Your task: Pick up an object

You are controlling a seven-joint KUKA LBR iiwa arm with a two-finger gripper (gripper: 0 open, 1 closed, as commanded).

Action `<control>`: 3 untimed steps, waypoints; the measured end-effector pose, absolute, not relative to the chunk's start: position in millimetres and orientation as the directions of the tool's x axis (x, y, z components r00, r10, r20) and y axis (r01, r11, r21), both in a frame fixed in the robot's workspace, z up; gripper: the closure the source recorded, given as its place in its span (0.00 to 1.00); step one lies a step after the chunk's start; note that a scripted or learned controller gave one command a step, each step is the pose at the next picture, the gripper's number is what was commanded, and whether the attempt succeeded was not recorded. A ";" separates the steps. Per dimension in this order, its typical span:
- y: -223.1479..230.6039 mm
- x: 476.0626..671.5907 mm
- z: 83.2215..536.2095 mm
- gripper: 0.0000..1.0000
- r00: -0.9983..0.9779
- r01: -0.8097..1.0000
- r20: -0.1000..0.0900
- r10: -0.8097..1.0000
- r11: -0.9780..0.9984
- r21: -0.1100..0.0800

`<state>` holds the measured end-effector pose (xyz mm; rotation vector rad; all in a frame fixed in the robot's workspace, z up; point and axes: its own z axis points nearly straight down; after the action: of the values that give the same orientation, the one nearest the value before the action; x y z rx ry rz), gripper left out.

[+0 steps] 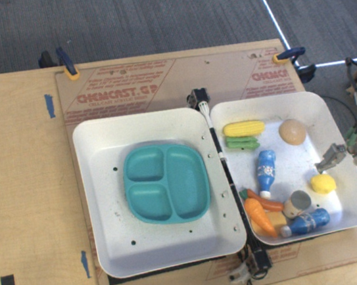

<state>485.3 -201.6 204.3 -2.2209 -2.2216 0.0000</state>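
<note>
Two shallow white bins sit side by side on the bench. Left bin (98, 183) holds a teal divided plate (167, 181) w/ three compartments, lying flat near the middle.

Right bin (334, 115) has the clutter. Top: a toy corn cob (243, 128), yellow, lying sideways, w/ a green pod-like piece (242, 142) just below it, touching or nearly so. To their right, a tan egg-shaped object (292, 132). Centre: a small white bottle w/ blue cap and blue label (267, 172), tilted, cap end pointing up. Lower left corner: orange carrots (260, 212) stacked together (at least two, can't separate them cleanly). Beside them a grey cylinder, can-like (297, 203), and under that a blue bottle (308, 222) lying on its side along the front wall. A yellow lemon-shaped object (323, 183), rounded and smooth-looking, sits near the bin's right wall, apart from the can.

Gripper (332, 157) reaches in over the right wall of the right bin, grey, low res. It's just above-right of the lemon in the view, between lemon and egg shape, not visibly touching either. Nothing seen between its fingers; how far they're open I can't tell, too small and blurred. Arm mostly cut off at the right edge, cables around it.
</note>
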 end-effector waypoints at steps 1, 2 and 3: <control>-132.3 487.4 149.3 0.00 0.018 1.000 0.001 1.000 -0.018 -0.001; -115.1 565.3 102.5 0.00 0.019 1.000 0.001 1.000 -0.019 0.000; -105.6 537.9 86.0 0.00 -0.176 0.984 -0.001 0.984 0.176 0.003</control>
<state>537.9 -105.6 86.0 -2.0181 -2.4116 -0.0032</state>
